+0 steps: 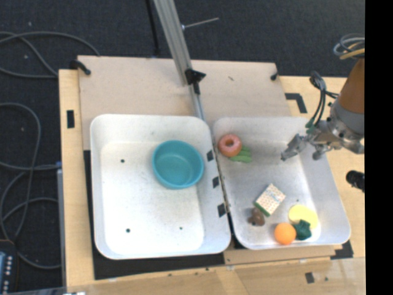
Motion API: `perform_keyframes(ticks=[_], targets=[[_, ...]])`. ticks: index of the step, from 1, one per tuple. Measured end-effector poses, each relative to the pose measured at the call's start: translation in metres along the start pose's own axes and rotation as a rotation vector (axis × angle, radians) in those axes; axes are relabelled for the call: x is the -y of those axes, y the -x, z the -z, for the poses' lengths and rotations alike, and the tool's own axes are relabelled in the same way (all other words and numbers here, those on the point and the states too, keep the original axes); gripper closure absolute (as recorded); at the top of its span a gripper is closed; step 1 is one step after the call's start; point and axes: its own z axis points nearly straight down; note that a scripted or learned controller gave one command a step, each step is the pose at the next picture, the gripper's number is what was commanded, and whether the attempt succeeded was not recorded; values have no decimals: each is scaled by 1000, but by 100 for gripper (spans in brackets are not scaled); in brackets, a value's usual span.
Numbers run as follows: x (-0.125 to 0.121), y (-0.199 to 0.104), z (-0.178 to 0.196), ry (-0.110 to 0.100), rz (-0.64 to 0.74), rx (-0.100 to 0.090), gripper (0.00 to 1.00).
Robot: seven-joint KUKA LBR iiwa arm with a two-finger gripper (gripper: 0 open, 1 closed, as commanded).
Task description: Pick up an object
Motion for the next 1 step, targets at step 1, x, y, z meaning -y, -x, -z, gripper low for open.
perform_keyframes(ticks=[1], targets=[[-5,-7,-51,0,2,-1,0]])
